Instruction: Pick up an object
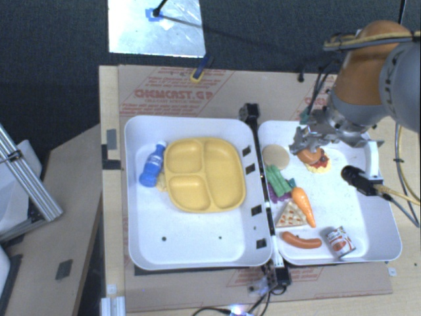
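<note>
My gripper [308,145] hangs over the back of the right bin [378,232], directly above a small burger-like toy [318,162] with red, orange and yellow layers. The gripper's body covers the toy's top, and I cannot tell whether they touch. A tan round piece [275,155] lies just to the gripper's left. Nearer the front lie a green and purple vegetable [279,180], an orange carrot [303,205], a triangular sandwich wedge [289,215], a sausage [302,241] and a small can [339,241].
The left bin [191,245] holds a yellow divided plate [202,174] and a blue bottle [151,164] at its left side. A black divider [260,176] runs between the bins. A shiny metal sheet [156,18] lies beyond the bench.
</note>
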### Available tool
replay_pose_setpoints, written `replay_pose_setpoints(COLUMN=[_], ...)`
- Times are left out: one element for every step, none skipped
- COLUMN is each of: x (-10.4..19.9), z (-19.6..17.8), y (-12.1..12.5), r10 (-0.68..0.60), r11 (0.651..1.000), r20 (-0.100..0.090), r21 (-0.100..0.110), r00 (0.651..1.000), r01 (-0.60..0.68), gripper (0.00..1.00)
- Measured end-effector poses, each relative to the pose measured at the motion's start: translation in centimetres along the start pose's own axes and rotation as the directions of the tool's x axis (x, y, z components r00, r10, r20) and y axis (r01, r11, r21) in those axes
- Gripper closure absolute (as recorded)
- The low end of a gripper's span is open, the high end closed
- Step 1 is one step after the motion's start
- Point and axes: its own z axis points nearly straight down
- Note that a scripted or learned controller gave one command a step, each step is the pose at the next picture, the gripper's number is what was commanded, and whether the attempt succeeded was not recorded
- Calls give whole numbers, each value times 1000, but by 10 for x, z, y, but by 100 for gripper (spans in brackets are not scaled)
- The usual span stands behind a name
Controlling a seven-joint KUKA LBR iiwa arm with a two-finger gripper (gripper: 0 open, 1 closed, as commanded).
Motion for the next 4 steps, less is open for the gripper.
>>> replay_pose_setpoints(x=[-4, -9, 2, -5], z=[1, 0, -14, 2], y=[-9, -6, -14, -7], r10=[6, 6, 2, 6], r11=[1000, 1000, 1000, 1000], r20=[1, 1, 0, 1], r21=[1, -1, -1, 0], r00=[1000, 1000, 1000, 1000], r01=[-6, -6, -2, -6], gripper=[100, 100, 100, 100])
